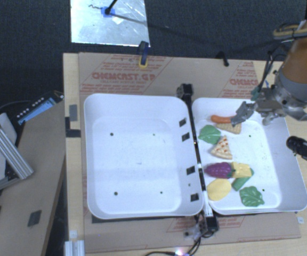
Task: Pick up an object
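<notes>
The grey arm, orange-banded above its wrist, is reaching in from the right, its pincer [242, 114] pointing down and leftward.

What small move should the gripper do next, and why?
Probably lower straight down a little: the gripper hovers over the tan piece beside the orange carrot in the right bin, and nothing shows between its fingers yet.

Even, fairly bright overhead light; the white bins [143, 159] look slightly washed out, a foil sheet [108, 15] glares, shadows stay soft, and the whole picture is mildly grainy
</notes>
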Robot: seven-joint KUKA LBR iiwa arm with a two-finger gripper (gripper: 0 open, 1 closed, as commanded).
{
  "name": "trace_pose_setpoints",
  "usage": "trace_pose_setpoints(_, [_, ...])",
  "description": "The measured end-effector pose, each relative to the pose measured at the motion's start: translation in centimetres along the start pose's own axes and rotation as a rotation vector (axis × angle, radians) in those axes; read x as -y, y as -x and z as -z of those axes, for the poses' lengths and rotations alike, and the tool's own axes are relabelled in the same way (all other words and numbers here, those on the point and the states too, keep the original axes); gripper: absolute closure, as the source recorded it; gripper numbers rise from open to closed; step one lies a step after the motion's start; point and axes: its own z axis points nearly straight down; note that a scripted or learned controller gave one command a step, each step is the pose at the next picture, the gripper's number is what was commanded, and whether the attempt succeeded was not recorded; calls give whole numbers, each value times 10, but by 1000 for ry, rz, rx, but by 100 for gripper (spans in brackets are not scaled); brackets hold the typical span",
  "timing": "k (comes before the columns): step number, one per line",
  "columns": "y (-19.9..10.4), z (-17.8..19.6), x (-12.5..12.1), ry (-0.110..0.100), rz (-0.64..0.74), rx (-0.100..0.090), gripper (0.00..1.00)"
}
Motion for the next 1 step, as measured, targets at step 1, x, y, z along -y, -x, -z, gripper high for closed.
trace_pose_setpoints(1, [-66, -94, 11, -8, 7, -3, 0])
